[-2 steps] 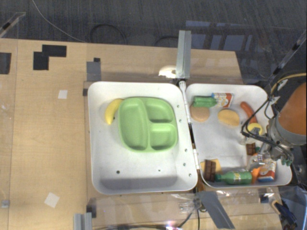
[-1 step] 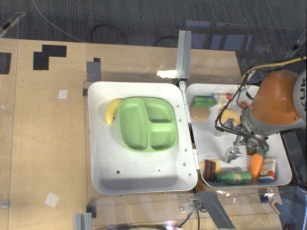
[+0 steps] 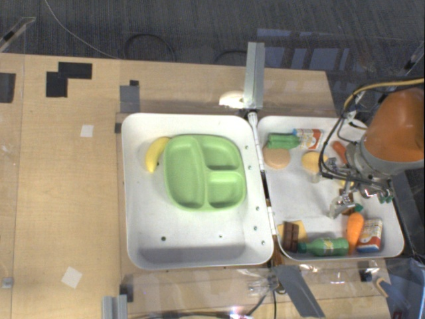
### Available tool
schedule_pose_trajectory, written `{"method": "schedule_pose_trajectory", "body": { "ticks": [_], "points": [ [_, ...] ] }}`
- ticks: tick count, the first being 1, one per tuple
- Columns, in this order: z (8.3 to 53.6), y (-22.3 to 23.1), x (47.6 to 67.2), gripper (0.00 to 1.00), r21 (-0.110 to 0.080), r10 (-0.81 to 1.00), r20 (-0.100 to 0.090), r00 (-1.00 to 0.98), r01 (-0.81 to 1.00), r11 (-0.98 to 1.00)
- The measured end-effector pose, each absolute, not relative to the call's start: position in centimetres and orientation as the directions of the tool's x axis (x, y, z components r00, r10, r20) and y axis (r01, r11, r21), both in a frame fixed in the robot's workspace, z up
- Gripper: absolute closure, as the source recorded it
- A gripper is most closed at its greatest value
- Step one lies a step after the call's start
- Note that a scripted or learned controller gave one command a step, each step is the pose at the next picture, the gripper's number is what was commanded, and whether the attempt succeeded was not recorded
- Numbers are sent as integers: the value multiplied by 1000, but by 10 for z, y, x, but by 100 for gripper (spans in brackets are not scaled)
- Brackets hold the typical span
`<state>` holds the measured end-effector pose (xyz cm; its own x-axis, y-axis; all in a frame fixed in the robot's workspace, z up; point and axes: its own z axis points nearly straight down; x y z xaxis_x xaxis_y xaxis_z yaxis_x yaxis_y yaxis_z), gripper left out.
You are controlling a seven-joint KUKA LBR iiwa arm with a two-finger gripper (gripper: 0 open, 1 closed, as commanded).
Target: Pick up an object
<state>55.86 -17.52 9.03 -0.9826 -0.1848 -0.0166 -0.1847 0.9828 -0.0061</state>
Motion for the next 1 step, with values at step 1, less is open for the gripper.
{"method": "schedule_pose_trajectory", "body": {
  "ticks": [1],
  "points": [
    [88, -150, 642, 0, 0, -21, -13, -1000, -21, 1000]
  ]
}}
